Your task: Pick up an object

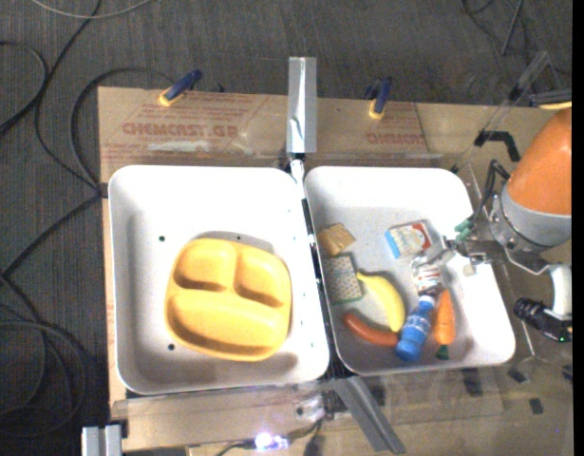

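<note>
The right bin (386,190) holds several small things. A brown cracker (335,238) and a grey sponge (344,277) lie at its left. A yellow banana (386,297), a red sausage (369,331), a blue bottle (414,329) and an orange carrot (444,319) lie toward the front. A white carton with red and blue print (407,238) sits near the middle. My gripper (430,272) reaches in from the right. It hangs low just below the carton, above the top of the blue bottle and the carrot. Nothing shows plainly in its grasp.
The left bin (140,198) holds a yellow divided tray (231,297). A metal post (300,112) stands behind the wall between the bins. Two clamps (180,86) (377,98) grip the back of the cardboard base. The grey arm with its orange band (548,174) overhangs the right bin's edge.
</note>
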Tool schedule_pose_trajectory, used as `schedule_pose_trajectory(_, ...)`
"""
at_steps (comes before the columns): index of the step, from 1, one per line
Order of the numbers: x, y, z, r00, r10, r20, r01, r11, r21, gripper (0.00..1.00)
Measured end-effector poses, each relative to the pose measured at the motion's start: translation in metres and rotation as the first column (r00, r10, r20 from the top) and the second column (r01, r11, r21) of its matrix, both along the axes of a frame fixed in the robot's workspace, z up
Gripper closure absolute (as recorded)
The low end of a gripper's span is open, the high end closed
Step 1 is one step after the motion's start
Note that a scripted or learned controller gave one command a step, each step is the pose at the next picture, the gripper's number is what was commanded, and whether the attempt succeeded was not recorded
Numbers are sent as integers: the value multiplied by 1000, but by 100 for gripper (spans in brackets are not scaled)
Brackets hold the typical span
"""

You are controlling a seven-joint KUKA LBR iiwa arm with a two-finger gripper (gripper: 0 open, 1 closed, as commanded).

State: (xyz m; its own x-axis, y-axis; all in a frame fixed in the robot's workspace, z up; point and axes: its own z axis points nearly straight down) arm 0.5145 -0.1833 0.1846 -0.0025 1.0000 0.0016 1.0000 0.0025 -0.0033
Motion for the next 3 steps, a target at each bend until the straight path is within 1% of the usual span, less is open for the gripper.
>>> schedule_pose_trajectory(1,31,34,-95,996,90,12,-90,996,-5,0)
schedule_pose_trajectory(2,31,35,-86,996,90,11,-90,996,-2,100)
schedule_pose_trajectory(3,25,66,-67,1000,1,-1,-1,1000,0,100)
